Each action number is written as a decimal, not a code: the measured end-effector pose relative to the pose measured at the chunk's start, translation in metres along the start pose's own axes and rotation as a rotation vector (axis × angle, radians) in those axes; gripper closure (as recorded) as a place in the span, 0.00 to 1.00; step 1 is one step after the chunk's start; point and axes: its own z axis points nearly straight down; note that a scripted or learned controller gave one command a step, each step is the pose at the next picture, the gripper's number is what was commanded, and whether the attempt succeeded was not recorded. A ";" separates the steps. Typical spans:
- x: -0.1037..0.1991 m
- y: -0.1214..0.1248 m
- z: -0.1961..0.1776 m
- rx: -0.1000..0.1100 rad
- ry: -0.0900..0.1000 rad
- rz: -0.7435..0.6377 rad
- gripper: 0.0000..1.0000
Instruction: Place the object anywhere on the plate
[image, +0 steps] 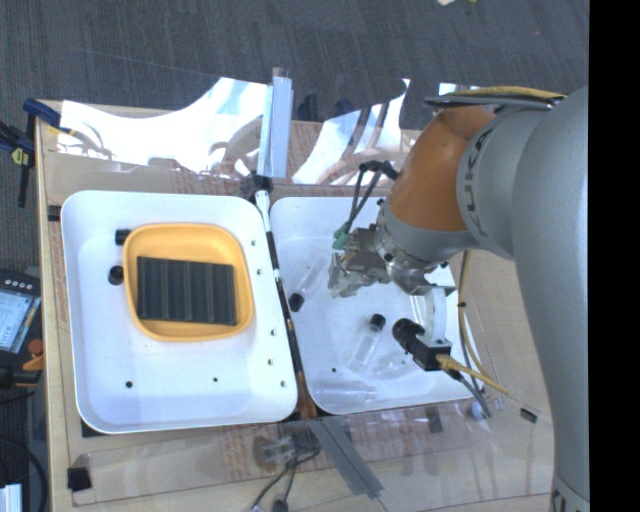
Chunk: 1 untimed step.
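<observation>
The grey KUKA arm with the orange band above the wrist (520, 160) is seen entering from the right edge and filling the upper right of the view. The large grey link is angled down and leftward. The metallic two-finger gripper (352, 272) is carried low at the arm's left end, pointed down and to the left. Black cabling is looped above the wrist.

No readable text

The small screen (14, 318) at the left edge glows with marks too small and blurred to read; no other surface carries any legible lettering.
</observation>
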 end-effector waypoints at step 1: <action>0.080 0.024 -0.075 -0.005 0.000 -0.067 1.00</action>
